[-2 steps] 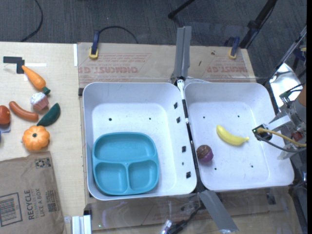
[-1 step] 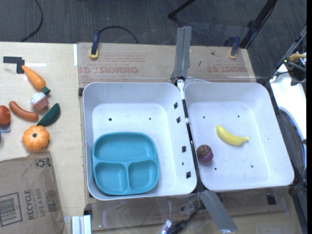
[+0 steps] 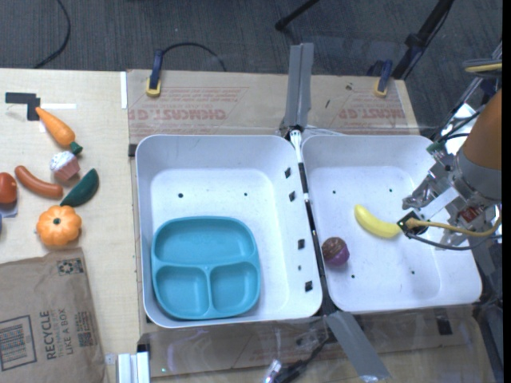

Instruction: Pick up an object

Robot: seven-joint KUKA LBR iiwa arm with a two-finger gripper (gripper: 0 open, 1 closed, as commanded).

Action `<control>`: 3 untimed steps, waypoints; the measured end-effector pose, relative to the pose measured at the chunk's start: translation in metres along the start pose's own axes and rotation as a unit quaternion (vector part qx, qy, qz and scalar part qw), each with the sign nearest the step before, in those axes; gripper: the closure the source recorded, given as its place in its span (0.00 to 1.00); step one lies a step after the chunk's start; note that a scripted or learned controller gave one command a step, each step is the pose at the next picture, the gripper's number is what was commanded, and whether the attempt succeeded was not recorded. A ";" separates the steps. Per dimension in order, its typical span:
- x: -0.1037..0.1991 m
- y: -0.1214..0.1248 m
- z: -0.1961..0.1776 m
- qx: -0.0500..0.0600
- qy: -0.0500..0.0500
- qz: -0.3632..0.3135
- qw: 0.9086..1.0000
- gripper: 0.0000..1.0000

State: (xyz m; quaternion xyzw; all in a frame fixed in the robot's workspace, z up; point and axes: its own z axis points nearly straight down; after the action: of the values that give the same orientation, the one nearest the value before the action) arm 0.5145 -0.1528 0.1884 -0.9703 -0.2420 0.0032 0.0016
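Showing yellow on banana (image 3: 375, 223), dark purple on round fruit (image 3: 335, 251). Showing plain teal on divided tray (image 3: 206, 266). Reading white with sparse black dots on left bin (image 3: 207, 183) and right bin (image 3: 371, 178). Showing orange on pumpkin (image 3: 58, 225) and carrot (image 3: 56, 126), faded red lettering on brown cardboard (image 3: 209, 102).

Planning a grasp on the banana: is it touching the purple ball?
Apart. The camera view shows a strip of white floor of the right bin between the banana and the purple ball.
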 end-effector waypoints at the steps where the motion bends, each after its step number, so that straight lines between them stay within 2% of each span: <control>1: 0.016 -0.040 0.077 0.000 0.000 0.143 0.990 0.00; 2: 0.011 0.062 0.043 -0.001 0.001 0.142 0.990 0.00; 3: 0.068 0.109 0.096 0.007 -0.001 0.140 0.990 0.00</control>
State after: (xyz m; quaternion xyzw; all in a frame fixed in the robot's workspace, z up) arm 0.6251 -0.2165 0.0915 -0.9945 -0.1041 0.0058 0.0080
